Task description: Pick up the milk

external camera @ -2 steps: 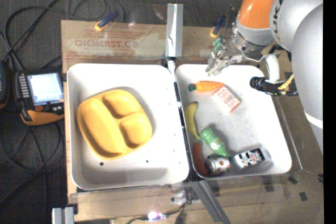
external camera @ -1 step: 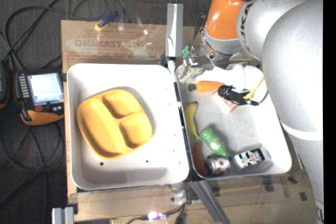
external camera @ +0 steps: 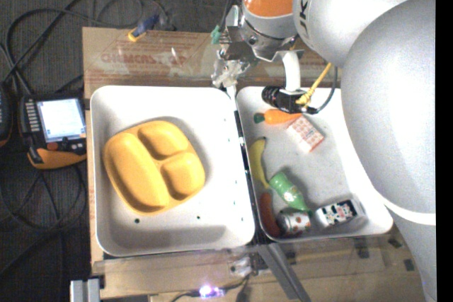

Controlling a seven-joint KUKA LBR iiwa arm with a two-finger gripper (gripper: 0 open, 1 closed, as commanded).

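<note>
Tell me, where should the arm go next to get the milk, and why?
Probably toward the near end of the right bin. The gripper hovers at the far rim between the bins, with nothing seen between its fingers, while the small carton that looks like the milk lies by the green bottle.

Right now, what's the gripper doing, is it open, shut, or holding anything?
Gripper: above the bins' far edge; open or shut cannot be told.

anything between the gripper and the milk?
Nothing sits directly between them. The gripper hangs over the far rim between the bins; the milk lies exposed in the right bin, with the carrot beside it.
</note>
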